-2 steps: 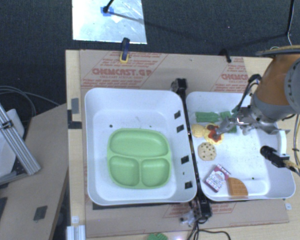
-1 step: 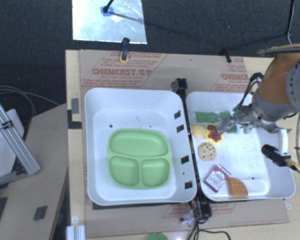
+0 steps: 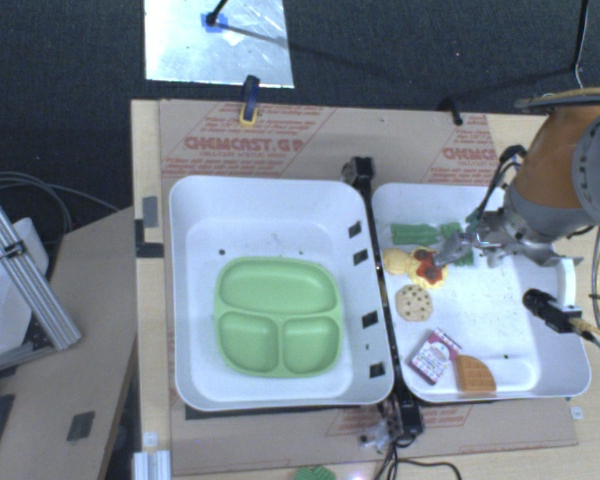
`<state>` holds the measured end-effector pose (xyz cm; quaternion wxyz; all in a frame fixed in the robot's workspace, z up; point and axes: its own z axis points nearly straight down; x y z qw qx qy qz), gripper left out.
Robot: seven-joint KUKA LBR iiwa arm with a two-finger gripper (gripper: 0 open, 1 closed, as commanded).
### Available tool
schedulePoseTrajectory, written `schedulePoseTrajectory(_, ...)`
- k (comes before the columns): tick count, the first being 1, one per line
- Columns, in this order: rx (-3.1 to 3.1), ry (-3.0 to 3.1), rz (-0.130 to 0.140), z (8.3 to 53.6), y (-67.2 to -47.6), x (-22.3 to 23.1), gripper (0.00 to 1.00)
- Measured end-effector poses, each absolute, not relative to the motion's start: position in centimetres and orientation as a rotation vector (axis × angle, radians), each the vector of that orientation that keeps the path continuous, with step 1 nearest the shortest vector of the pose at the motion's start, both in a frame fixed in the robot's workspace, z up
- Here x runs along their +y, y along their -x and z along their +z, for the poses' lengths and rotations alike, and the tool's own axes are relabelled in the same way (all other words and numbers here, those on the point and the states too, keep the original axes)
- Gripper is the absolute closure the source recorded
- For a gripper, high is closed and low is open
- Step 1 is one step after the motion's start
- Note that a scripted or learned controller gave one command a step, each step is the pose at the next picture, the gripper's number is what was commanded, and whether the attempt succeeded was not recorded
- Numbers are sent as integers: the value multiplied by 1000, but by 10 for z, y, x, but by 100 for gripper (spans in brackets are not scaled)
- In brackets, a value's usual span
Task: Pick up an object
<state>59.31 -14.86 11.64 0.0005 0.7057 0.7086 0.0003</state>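
Right now the gripper is reaching into the right bin, hanging low beside the green piece and just above the small red and yellow items; how it is set, spread or pinching, I cannot tell. Because these things are lying touching one another, a grasp is risking catching two, or nudging the cookie aside and coming up with nothing.

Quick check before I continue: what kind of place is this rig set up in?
Likely a robotics lab test bench: two white bins clamped on a board, toy food like a cookie, and a green divided tray on dark carpet.
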Motion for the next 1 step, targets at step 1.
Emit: schedulePoseTrajectory(1,2225,-2216,1,116,-593,-149,0)
